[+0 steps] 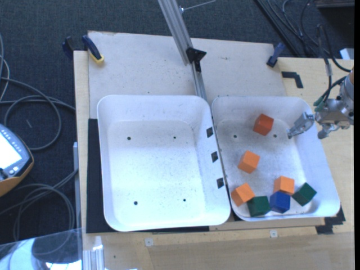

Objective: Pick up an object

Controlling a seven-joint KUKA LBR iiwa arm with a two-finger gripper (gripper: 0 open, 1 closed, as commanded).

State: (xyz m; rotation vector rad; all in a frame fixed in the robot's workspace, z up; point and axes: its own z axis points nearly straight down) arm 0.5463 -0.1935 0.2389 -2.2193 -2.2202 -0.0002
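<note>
Pale wooden surface [146, 66] on a dark carpeted floor [39, 16] — seen from above at a slant.

Blue clamps [275, 54] grip the board's far corners, one with a yellow tip [97, 56]; a black mat [93, 173] shows under its left side. A slanted aluminium rail [175, 21] rises from the far edge. Black cables [34, 111] loop across the floor on the left, more lie tangled at top right [292, 10] — and a handheld control pad with a lit screen [10, 156] sits at the left edge. Light is even.

arm: grey metal wrist [337, 110] | fingers [298, 126]: two, slim, silver-grey | cable: thin, green, at wrist
</note>
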